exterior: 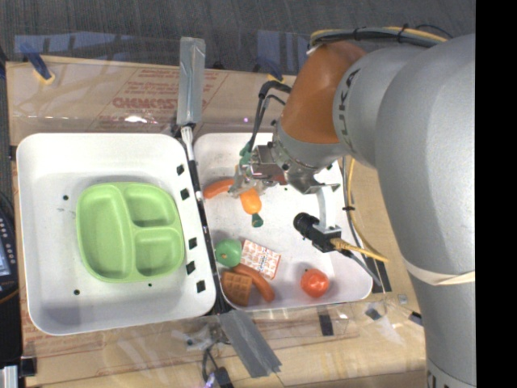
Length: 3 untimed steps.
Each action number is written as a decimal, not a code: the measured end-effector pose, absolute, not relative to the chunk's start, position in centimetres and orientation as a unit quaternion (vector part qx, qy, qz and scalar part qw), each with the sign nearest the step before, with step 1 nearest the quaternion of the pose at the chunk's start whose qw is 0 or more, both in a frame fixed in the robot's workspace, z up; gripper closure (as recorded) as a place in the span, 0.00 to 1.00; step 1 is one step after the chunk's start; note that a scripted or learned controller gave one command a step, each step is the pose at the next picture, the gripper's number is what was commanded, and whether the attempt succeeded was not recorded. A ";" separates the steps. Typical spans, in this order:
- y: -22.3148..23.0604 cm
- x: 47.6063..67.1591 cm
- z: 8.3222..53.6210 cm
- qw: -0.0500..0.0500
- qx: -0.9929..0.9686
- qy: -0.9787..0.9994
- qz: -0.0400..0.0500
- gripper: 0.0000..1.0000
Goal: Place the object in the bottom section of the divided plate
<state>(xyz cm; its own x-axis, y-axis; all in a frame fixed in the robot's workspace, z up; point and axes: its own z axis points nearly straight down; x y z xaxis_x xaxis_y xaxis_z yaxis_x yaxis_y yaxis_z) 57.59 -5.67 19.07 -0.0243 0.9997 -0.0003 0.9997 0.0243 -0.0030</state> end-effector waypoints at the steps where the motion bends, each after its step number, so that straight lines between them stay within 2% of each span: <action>1: 4.5 59.5 19.1 0.000 -0.557 -0.831 0.001 1.00; 2: 10.2 53.1 14.6 0.003 -0.510 -0.860 0.002 1.00; 3: 17.1 48.5 19.5 0.001 -0.474 -0.881 0.001 1.00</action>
<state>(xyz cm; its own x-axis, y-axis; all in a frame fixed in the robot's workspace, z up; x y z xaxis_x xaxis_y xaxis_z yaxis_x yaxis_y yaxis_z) 48.50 17.06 19.47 -0.5511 0.8344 0.0011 0.8344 0.5511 -0.0024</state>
